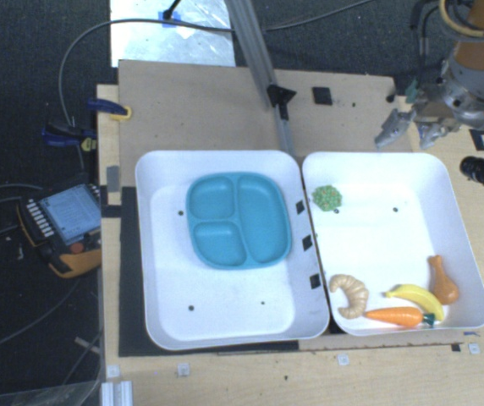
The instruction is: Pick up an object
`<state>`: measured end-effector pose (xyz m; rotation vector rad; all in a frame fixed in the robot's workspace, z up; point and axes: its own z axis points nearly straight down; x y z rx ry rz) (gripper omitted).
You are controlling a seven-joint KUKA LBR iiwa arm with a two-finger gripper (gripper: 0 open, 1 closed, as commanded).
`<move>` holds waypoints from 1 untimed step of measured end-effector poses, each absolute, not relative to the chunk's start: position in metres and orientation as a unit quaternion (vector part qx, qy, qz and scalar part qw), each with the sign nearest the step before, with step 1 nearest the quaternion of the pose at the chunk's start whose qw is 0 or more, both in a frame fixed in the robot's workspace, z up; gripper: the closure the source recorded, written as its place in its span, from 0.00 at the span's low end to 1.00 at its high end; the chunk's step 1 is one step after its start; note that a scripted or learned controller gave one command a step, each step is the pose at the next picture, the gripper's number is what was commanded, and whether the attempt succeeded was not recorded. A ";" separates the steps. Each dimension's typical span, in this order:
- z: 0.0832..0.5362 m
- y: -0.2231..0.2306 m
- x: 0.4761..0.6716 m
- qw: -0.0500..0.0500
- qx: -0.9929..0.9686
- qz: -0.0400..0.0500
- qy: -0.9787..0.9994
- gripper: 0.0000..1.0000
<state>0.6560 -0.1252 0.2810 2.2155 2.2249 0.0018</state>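
Broccoli (327, 197) looks like the easiest grab, sitting alone below and left of the gripper (411, 133), in the near corner of the right bin (458, 201). Croissant (349, 294), carrot (394, 316), banana (415, 296) and drumstick (443, 281) are bunched at the far end, so riskier. Fingers look spread with nothing between them, so I'd center over the broccoli before dropping. Blue plate (239, 220) is farther left.

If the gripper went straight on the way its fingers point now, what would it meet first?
The gripper hangs over the far rim of the right bin, pointing down and slightly left. It would probably meet that rim or the bare floor just inside it; depth is unclear. The green ball lies further left, likely off its line.
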 end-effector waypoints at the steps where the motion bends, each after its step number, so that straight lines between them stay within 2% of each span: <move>1: 0.237 -0.128 0.650 0.000 0.707 -0.001 0.708 0.00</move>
